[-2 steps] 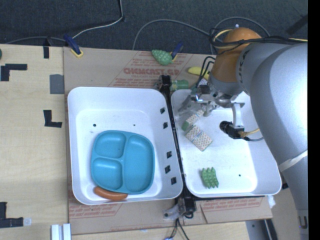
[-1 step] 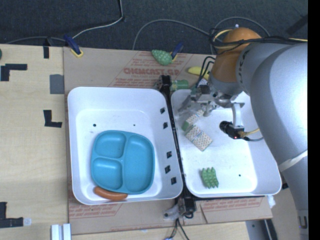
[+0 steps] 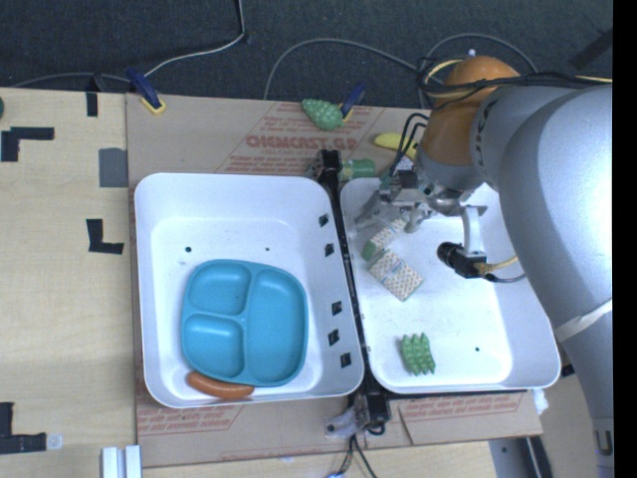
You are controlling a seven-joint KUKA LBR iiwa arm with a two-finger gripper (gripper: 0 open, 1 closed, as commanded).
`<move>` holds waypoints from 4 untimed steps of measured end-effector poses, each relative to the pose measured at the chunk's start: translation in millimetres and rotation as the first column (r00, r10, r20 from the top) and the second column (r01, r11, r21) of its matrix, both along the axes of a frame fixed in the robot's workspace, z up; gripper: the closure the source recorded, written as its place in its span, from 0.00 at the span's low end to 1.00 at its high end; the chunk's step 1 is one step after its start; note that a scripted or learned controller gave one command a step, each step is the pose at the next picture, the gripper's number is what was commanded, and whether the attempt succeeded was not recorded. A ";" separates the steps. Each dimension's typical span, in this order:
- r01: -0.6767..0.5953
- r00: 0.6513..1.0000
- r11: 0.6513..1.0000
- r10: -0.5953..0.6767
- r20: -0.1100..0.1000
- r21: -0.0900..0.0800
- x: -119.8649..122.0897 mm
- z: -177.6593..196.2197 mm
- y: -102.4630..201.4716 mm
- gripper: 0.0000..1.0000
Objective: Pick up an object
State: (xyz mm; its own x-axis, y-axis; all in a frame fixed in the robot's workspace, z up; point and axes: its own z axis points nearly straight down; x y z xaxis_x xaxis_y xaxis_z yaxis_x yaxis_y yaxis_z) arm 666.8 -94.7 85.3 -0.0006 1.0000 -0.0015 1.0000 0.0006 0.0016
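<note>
The grey arm (image 3: 557, 197) reaches in from the right, its bulky link filling that side of the view. The orange band (image 3: 460, 118) sits above the wrist, which angles down and leftward (cables trailing alongside) to the gripper (image 3: 390, 215), held low.

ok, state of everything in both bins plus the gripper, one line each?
blue divided plate: flat in the left bin, upright.
orange sausage-like piece: lying at the plate's near edge in the left bin.
green ridged block: lying loose in the right bin, untouched.
patterned pack: lying in the right bin, just below the gripper.
gripper: low over the right bin's far left part.
</note>
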 end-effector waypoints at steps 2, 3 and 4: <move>-0.001 1.000 1.000 0.001 -0.001 0.001 0.0 -0.3 0.4 0.00; -0.001 1.000 1.000 0.001 -0.001 0.001 1.7 -0.1 0.1 0.00; -0.002 1.000 1.000 0.002 0.000 0.001 2.2 10.0 0.3 1.00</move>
